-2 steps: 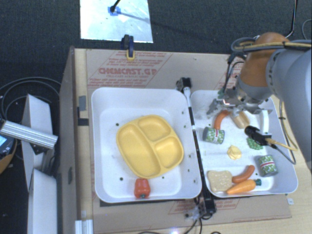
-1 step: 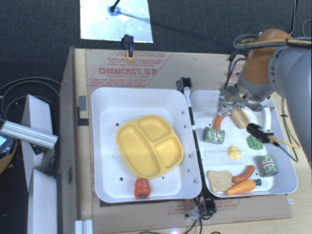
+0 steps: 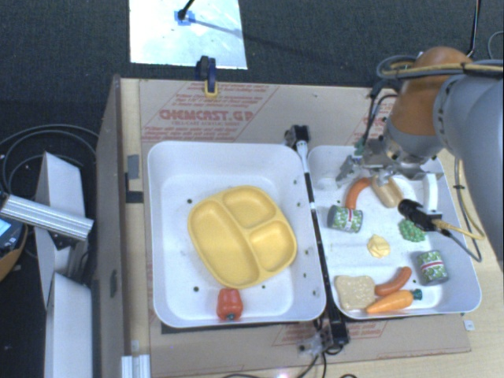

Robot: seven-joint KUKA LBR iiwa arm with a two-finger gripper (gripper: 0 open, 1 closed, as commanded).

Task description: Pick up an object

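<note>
The bench (image 3: 236,105) is topped with a brown printed cardboard sheet, and two shallow white bins sit directly on it, touching side by side. The right bin (image 3: 465,290) lies under the gripper (image 3: 378,168); the left bin (image 3: 169,187) sits well to its left.

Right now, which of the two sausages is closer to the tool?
The upper sausage, curved just below the tool; the other sausage lies by the carrot.

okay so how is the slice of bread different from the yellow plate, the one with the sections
The bread slice is small, pale tan and flat; the yellow plate is far larger, bright yellow and split into three compartments. The bread lies in the right bin near its front edge, the plate in the left bin. Both lie flat.
</note>
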